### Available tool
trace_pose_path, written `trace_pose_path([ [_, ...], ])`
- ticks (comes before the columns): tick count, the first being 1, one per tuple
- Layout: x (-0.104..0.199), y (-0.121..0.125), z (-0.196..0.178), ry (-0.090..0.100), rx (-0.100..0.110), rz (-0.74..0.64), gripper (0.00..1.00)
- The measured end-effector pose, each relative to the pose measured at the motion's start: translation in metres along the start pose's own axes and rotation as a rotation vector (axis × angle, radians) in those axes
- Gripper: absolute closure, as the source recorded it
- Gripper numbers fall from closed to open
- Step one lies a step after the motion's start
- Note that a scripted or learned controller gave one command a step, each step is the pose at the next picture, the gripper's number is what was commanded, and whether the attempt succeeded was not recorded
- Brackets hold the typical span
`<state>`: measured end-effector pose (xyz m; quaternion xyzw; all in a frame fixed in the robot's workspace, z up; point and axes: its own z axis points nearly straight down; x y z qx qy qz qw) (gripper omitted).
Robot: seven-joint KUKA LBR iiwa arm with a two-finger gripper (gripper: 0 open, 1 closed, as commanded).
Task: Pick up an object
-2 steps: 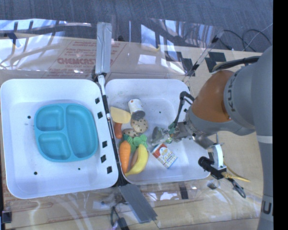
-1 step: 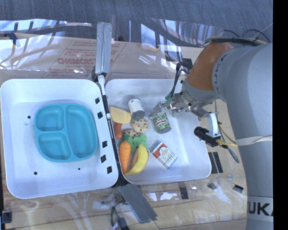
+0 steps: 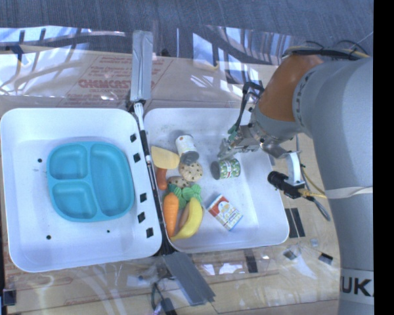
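Observation:
My gripper (image 3: 228, 148) hangs low in the right bin (image 3: 262, 222), at the end of the grey arm with the orange band. Right below it in the picture lies a small green can (image 3: 228, 169) on its side, close to or touching the gripper's tip. A grey-white can (image 3: 186, 146) stands to the left of the gripper. Along the bin's left side lie a yellow wedge (image 3: 164, 157), a cookie (image 3: 191, 171), a green leafy toy (image 3: 186, 192), a carrot (image 3: 171, 213) and a banana (image 3: 192, 218). A small white and red box (image 3: 224, 212) lies near the front.
The left bin (image 3: 20, 241) holds a blue divided plate (image 3: 90, 179). A ridge with black clips (image 3: 146, 176) separates the two bins. The arm's body covers the right bin's right edge, and cables run beside it (image 3: 295, 186).

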<state>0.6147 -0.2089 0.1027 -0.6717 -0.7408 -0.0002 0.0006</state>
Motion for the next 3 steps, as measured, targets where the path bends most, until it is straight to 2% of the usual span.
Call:
trace_pose_path([
  [1, 0.0, 0.0, 0.0, 0.0, 0.0, 0.0, 0.0],
  [2, 0.015, -0.016, 0.009, -0.002, 0.0, -0.108, 0.0],
  [3, 0.015, -0.016, -0.001, -0.002, 0.0, -0.111, 1.0],
])
